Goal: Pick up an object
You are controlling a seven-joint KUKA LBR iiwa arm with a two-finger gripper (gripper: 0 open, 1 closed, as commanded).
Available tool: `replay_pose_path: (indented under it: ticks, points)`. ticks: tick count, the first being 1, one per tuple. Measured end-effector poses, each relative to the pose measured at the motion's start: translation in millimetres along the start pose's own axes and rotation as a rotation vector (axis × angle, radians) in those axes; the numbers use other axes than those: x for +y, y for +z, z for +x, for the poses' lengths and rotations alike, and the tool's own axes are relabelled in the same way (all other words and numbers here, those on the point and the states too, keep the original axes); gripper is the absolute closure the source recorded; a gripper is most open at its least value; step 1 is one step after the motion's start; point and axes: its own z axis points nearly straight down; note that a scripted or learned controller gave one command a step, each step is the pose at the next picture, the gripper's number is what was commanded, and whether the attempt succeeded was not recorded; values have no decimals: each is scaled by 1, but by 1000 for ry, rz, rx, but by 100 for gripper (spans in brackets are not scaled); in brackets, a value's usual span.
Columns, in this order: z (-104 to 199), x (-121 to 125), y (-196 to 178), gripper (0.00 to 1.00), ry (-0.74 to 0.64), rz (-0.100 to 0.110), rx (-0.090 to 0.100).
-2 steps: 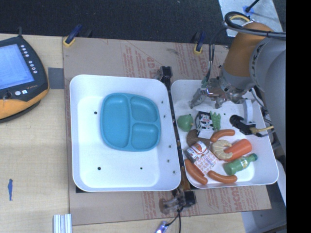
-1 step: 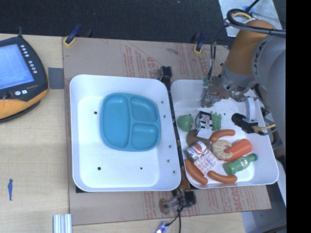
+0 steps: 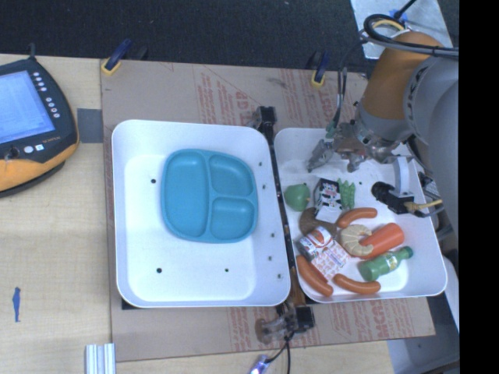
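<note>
The gripper (image 3: 337, 156) hangs over the far end of the right bin (image 3: 300, 142), its two grey fingers (image 3: 320, 156) spread apart with nothing between them. Just below it, on the bin floor, lie a small black-and-white packet (image 3: 328, 194) and a green leafy piece (image 3: 347, 188), with a round green toy (image 3: 296, 196) to their left near the bin's wall. Nearer the front sit a bread roll (image 3: 355, 238) touching an orange carrot (image 3: 382, 238), a sausage (image 3: 356, 216) just above them, a red-and-white can (image 3: 323, 249), a green bottle (image 3: 384, 264), and two more sausages (image 3: 313, 277) (image 3: 356, 287) along the front edge. The left bin (image 3: 140, 209) holds a blue divided plate (image 3: 209, 195). Both bins rest on a brown cardboard sheet (image 3: 195, 84) on the bench (image 3: 47, 271), where a control tablet (image 3: 31, 123) lies at the far left.
</note>
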Motion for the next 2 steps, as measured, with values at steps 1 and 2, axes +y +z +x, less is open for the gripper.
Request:
replay_pose_path:
  ticks: [1,2]
  points:
    - [-6,0,10,0,2,-3,1]
    - [-7,0,0,100,1,0,0]
